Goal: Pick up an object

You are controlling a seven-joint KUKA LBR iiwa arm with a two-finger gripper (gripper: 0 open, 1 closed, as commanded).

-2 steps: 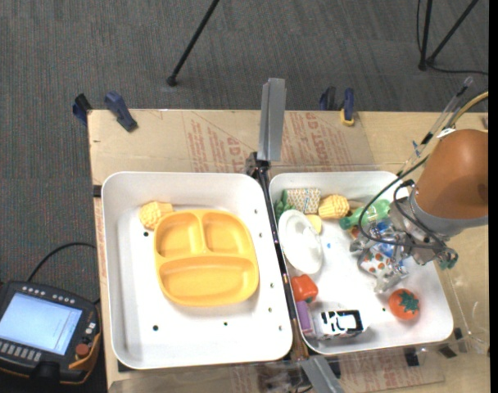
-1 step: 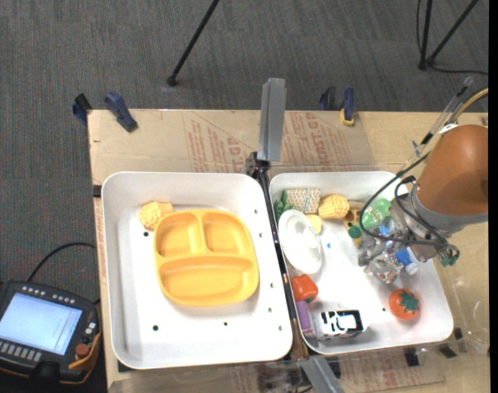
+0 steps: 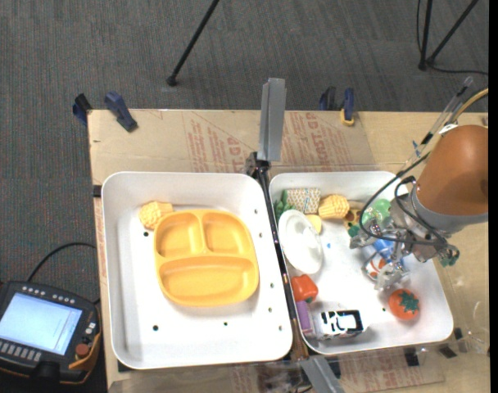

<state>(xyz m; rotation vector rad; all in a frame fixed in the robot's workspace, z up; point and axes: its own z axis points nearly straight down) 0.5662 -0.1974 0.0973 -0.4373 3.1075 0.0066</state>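
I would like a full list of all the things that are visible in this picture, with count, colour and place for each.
bins: 2, white, side by side on the bench
divided plate: 1, yellow, in the left bin
corn piece: 1, pale yellow, left bin, at the plate's upper left corner
bowl: 1, white, right bin, left side
corn cob: 1, yellow, right bin, top
pepper toy: 1, red-orange, right bin, below the bowl
black and white toy: 1, right bin, bottom edge
tomato toy: 1, red with green top, right bin, lower right
teach pendant: 1, dark with lit screen, floor, lower left
clamps: several, blue, bench's far edge
arm: 1, orange band, over the right bin
gripper: 1, low in the right bin among small toys
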